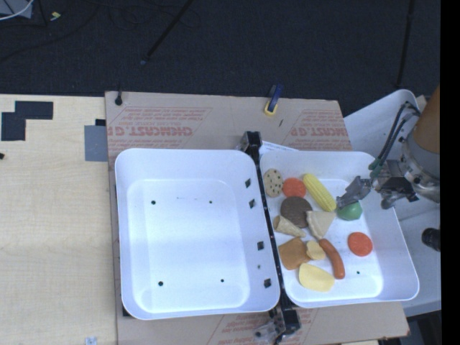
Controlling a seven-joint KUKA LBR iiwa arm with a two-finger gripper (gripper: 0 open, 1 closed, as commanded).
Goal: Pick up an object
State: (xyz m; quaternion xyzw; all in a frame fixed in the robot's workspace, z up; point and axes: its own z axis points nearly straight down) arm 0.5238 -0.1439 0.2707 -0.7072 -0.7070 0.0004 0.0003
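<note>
**Green piece directly under the parted fingers**

Left bin (136,192): bare white floor, no candidates. Right bin (402,279): a cluster of toy food. From the left of that cluster: speckled cookie (272,182), red-orange round (293,187), brown disc (295,210), corn cob (318,192) lying diagonally, long axis from upper left to lower right. Lower down: tan wedge (290,227), sausage (332,257) with the same slant, yellow lump (316,277). Further right: small green round piece (350,210), apart from the cluster, and a red tomato (360,244) below it.

Gripper (375,190) reaching in from the right, fingers spread apart, nothing between them. Left finger (355,190) just above the green piece, possibly touching its top; contact hard to tell. Likely target: the green piece, just below and slightly left of the gap. Probably a short descent needed, with a small shift left to centre it.
</note>
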